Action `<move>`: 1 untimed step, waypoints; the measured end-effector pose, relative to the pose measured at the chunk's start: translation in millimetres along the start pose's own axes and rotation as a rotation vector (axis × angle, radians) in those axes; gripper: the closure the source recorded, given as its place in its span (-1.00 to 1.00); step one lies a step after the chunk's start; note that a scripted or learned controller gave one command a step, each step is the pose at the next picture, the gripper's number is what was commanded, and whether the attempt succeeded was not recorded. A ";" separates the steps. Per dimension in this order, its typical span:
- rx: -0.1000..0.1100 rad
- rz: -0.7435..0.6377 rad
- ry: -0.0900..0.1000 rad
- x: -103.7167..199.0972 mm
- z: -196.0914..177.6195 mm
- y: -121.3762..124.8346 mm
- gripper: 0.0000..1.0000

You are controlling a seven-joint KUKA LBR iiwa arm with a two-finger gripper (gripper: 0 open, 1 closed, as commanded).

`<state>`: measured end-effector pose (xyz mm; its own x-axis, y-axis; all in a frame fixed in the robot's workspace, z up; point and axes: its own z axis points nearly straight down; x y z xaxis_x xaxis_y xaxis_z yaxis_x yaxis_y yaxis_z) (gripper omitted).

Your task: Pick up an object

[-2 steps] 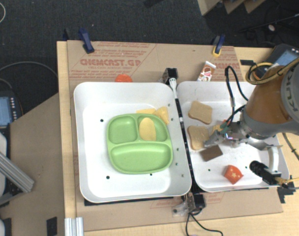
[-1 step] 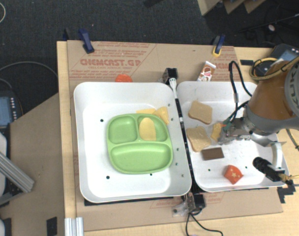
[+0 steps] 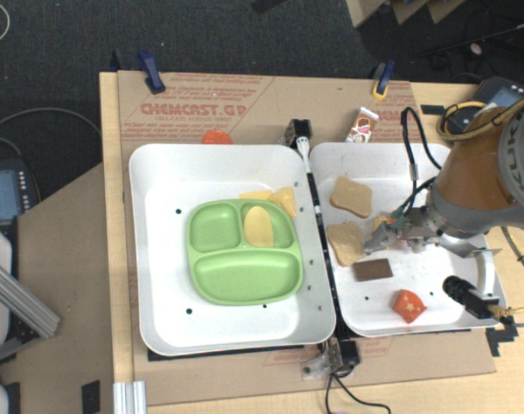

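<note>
The right bin (image 3: 434,158) holds a tan bread slice (image 3: 352,197), a second tan slice (image 3: 343,243), a flat brown rectangle (image 3: 371,270) and a red strawberry-like piece (image 3: 408,304). My gripper (image 3: 384,234) is down low in this bin, just right of the second tan slice and above the brown rectangle. Its tip is close to that slice's right edge, and whether they touch is unclear. The arm's orange band (image 3: 473,184) rises to the right and hides part of the bin floor.
The left bin (image 3: 150,231) carries a green divided plate (image 3: 243,253) with a yellow piece (image 3: 258,226) in one compartment and yellow bits (image 3: 283,198) at its far edge. A small carton (image 3: 362,126) and blue clamps (image 3: 151,72) sit behind the bins.
</note>
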<state>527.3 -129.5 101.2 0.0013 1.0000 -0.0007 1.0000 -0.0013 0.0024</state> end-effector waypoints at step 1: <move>0.009 -0.002 0.004 34.3 17.8 -37.4 -1.00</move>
<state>490.1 -95.1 83.3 -0.0006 1.0000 0.0038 1.0000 0.0006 -0.0068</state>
